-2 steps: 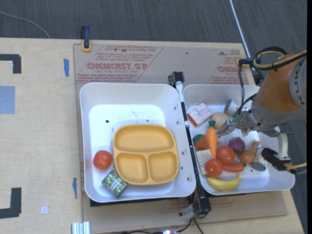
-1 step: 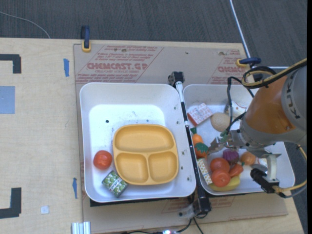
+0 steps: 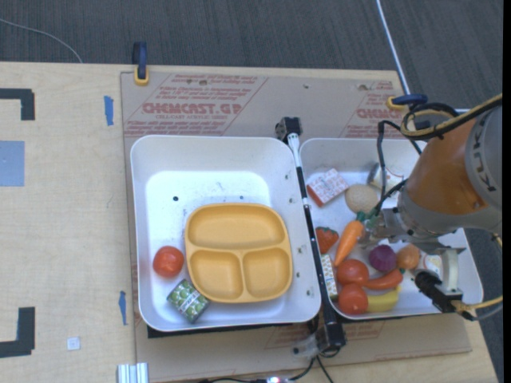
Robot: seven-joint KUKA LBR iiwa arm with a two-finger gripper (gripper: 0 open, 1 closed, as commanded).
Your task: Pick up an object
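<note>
Arm: you're looking at the grey arm w/ orange band (image 3: 447, 174) reaching in from the right, hanging over the right bin (image 3: 471, 266).
Gripper (image 3: 382, 228): it's sitting low over the right bin, just right of the carrot; its own wrist is blocking the tips, so you can't tell how it's set or whether it's gripping anything.
Right bin: it's holding a carrot (image 3: 348, 242) tilted upright, a purple veg (image 3: 383, 258), two red tomatoes (image 3: 352, 272) near the front left, a red pepper (image 3: 386, 280), a banana (image 3: 382, 299), a pale egg-like item (image 3: 361, 198) and a red-white packet (image 3: 327, 187) toward the back.
Left bin (image 3: 152, 214): it's carrying a yellow divided tray (image 3: 238, 252), a red tomato (image 3: 168, 261) to the tray's left, and a green packet (image 3: 187, 300) touching the tray's front-left corner.
Bench: brown cardboard (image 3: 200, 102) is lying under both bins.
</note>
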